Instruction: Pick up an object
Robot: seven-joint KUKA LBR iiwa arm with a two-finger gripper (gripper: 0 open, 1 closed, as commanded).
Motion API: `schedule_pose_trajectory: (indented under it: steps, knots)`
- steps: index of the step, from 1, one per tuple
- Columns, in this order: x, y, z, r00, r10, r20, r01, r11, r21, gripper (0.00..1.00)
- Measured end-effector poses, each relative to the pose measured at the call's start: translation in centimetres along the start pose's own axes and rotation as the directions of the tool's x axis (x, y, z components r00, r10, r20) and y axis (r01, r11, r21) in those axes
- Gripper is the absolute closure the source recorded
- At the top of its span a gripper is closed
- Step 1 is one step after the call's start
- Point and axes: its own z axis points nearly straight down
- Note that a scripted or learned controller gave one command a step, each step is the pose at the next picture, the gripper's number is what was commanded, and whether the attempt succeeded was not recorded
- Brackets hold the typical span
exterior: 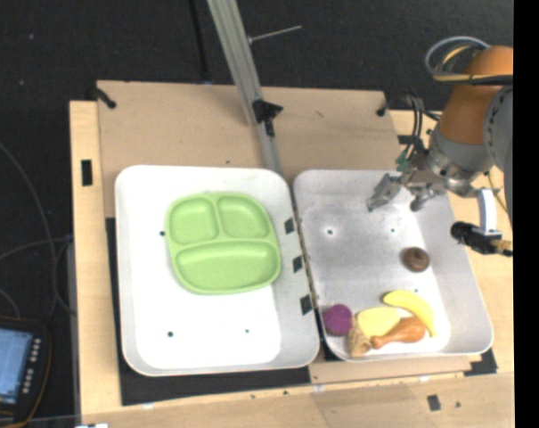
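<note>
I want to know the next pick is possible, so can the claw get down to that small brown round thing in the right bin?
Probably yes. The claw hangs over the right bin, and the brown round thing lies alone on bare floor, apart from the banana and the other toys.

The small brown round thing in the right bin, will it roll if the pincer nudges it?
Probably. The brown ball looks rounded and sits alone on the right bin's smooth floor, so a nudge could send it off. It looks small, likely light.
</note>
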Motion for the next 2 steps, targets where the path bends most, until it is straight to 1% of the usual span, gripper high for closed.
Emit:
schedule_pose_trajectory:
  steps: [1,2]
  knots:
    - [-0.1,-0.1,4.9,1.0,0.0,0.0,0.0,1.0,-0.001,0.0]
    - [-0.2,0.1,3.4,1.0,-0.002,0.004,0.002,1.0,-0.008,1.0]
